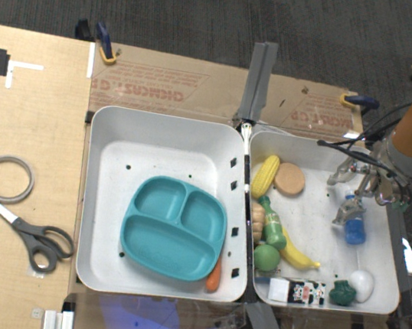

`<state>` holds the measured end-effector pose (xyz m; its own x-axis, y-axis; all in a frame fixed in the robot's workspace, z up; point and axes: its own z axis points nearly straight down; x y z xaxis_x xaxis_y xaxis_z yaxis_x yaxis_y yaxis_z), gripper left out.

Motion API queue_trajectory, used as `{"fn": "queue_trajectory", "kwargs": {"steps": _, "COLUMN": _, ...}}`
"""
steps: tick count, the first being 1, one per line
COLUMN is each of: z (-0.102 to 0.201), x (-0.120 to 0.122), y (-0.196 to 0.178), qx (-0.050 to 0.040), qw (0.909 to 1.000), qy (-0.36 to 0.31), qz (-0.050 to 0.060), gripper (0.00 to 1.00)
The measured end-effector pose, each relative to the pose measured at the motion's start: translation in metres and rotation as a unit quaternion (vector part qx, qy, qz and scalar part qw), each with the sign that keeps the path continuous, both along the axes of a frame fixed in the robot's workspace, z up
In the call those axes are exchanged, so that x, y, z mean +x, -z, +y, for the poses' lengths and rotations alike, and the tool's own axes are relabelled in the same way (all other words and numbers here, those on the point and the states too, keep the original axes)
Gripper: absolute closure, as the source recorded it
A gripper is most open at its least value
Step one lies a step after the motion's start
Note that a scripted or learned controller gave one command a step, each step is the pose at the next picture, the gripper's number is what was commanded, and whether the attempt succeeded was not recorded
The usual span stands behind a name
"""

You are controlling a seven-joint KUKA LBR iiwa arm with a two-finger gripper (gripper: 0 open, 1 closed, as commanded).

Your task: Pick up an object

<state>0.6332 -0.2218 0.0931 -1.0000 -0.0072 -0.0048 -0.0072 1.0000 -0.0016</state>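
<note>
The pincer [352, 208] hangs low in the right bin [390, 251], just above a blue object [355, 233]. Whether it grips anything, I cannot tell; no lift is evident yet.

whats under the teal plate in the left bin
An orange carrot-like piece pokes out from under the edge of the teal plate nearest the camera. The rest of it, and anything else beneath, is covered.

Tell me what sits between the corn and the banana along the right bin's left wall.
In the camera view, a green bottle-shaped toy lies between the corn and the banana, beside a tan ridged piece.
</note>
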Motion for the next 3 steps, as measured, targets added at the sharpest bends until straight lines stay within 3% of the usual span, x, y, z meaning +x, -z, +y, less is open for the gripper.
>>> {"fn": "queue_trajectory", "kwargs": {"steps": 1, "z": 0.0, "x": -0.05, "y": 0.0, "qx": 0.0005, "qw": 0.9993, "qy": 0.039, "qz": 0.001, "gripper": 0.0}}
{"fn": "queue_trajectory", "kwargs": {"steps": 2, "z": 0.0, "x": -0.087, "y": 0.001, "qx": 0.0006, "qw": 1.0, "qy": -0.008, "qz": 0.001, "gripper": 0.0}}
{"fn": "queue_trajectory", "kwargs": {"steps": 3, "z": 0.0, "x": -0.104, "y": 0.001, "qx": 0.0006, "qw": 0.9998, "qy": -0.019, "qz": 0.001, "gripper": 0.0}}
